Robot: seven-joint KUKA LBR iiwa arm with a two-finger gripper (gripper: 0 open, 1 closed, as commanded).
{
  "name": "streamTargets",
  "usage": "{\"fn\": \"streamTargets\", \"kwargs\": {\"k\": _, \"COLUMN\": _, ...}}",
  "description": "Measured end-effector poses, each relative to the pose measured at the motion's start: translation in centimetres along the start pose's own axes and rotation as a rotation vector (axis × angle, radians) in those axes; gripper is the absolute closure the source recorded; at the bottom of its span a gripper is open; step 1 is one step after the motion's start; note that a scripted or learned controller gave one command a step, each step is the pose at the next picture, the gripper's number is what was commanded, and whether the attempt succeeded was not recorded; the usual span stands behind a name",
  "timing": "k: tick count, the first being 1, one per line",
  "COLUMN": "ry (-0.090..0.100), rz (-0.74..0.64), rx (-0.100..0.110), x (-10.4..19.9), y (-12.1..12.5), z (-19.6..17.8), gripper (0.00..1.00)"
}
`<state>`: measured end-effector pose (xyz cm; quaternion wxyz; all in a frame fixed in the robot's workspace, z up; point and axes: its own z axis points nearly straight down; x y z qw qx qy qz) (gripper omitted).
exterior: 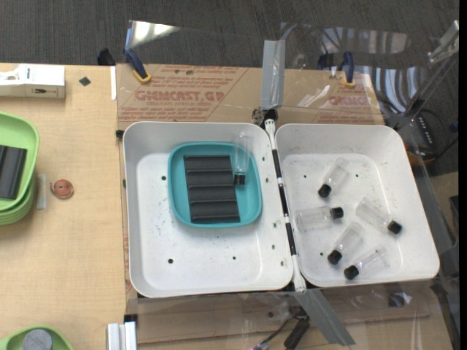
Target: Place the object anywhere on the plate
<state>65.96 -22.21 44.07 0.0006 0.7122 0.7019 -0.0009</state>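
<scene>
One clear vial (241, 160) already lies along the teal plate's (179, 211) right rim; five more lie right of that plate. My claw's state I cannot tell. I'd pinch any next vial mid-body.

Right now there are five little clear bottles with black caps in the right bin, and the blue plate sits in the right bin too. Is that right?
Not quite. The camera view shows the blue plate in the left bin, not the right one. The rest holds: five little clear bottles with black caps lie in the right bin.
</scene>
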Motion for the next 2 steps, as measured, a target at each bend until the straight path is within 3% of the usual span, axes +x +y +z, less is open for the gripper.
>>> {"fn": "streamTargets", "kwargs": {"k": 2, "ry": 0.001, "rz": 0.229, "rx": 0.004, "x": 0.33, "y": -0.20, "z": 0.16, "gripper": 0.00}}
